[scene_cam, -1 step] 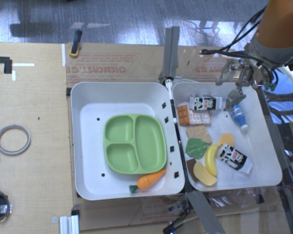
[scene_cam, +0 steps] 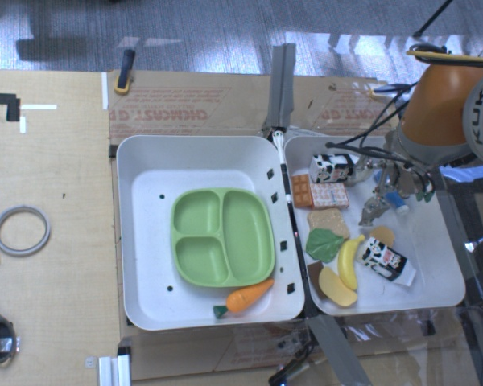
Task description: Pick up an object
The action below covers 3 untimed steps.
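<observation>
My gripper (scene_cam: pixel 380 206) hangs over the upper middle of the right bin (scene_cam: pixel 437 273), below the arm's orange band. A small blue item (scene_cam: pixel 397 203) lies right beside it. Left of the gripper are a cow-patterned carton (scene_cam: pixel 332 167), a brown waffle (scene_cam: pixel 302 190) and a pink wafer (scene_cam: pixel 331 195). Below it lie a tan round piece (scene_cam: pixel 383 236), a second cow-patterned carton (scene_cam: pixel 383 258), a banana (scene_cam: pixel 350 261), a green leaf (scene_cam: pixel 325 244), a bread slice (scene_cam: pixel 328 219) and a yellow slice (scene_cam: pixel 338 288).
The left bin (scene_cam: pixel 137 215) holds a green divided plate (scene_cam: pixel 223 237) and a carrot (scene_cam: pixel 246 296) near its front wall. A roll of tape (scene_cam: pixel 20 229) lies on the wooden bench at the far left. Cables run from the arm above the right bin.
</observation>
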{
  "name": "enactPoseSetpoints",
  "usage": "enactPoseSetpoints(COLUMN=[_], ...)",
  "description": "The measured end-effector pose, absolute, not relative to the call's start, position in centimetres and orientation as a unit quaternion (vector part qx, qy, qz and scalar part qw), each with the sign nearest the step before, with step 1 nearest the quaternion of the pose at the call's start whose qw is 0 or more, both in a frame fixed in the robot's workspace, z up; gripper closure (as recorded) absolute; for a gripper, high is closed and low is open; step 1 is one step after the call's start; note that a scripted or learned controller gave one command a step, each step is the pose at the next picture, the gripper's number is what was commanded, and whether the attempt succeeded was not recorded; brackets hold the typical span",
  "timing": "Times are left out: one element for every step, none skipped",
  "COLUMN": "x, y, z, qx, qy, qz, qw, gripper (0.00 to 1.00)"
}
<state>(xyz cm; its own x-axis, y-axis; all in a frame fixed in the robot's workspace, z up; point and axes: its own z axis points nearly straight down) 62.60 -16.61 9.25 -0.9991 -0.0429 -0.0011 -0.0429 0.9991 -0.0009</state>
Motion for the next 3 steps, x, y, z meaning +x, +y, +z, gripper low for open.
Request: enactPoseSetpoints(x=[52.3,57.8,51.8], y=[-22.2,-13.4,-11.1], z=[9.3,9.1,9.2], qx=[-0.045,0.036,0.03], qy=[0.999,0.999,1.0], qz=[-0.0005,0.0006,-0.0002], qw=[0.002,-0.001,0.001], gripper=[0.0,0.0,0.0])
